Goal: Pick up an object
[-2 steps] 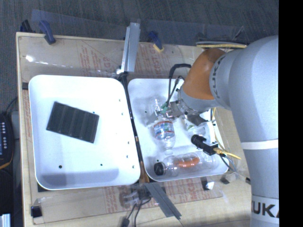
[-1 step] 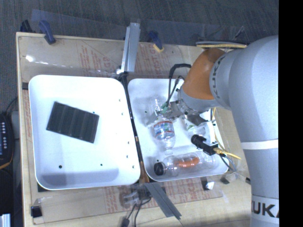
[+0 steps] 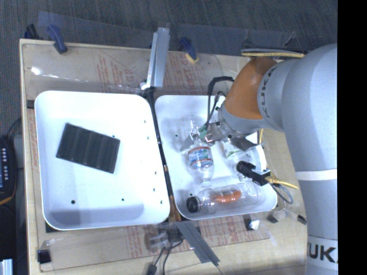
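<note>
In the right bin (image 3: 172,110), a small clear water bottle (image 3: 200,159) with a blue and white label lies near the middle. Along the bin's front wall lies a larger clear bottle (image 3: 225,197), with a black cap (image 3: 192,204) and something orange inside. My gripper (image 3: 206,132) is low in this bin, just above the small bottle's far end and beside a crumpled clear plastic item (image 3: 188,128). The wrist hides what lies under the gripper. A dark ribbed rectangular slab (image 3: 89,148) lies flat in the left bin (image 3: 86,211).
A ridge (image 3: 160,159) separates the two bins. The grey arm and its orange band (image 3: 246,96) cover the right bin's right side. Clamps and a metal bar (image 3: 158,56) stand along the bench's far edge.
</note>
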`<control>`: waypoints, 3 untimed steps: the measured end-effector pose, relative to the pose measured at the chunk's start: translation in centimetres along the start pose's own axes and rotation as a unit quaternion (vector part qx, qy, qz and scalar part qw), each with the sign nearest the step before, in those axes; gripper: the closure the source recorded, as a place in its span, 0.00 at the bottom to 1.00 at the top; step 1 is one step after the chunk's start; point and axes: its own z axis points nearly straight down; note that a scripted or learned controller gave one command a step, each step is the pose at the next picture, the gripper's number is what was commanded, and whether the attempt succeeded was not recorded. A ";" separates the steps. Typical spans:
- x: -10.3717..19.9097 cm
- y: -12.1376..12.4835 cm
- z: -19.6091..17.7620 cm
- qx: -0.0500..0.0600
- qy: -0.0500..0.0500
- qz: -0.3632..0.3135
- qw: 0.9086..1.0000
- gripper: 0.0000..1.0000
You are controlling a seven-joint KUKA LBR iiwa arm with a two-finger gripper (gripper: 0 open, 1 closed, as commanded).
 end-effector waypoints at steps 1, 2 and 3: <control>0.0 0.1 -1.1 0.000 -0.001 -0.002 1.000 1.00; -1.4 -3.7 -0.1 -0.006 -0.002 0.090 0.996 1.00; -0.4 2.4 -14.8 -0.001 0.000 0.038 0.999 1.00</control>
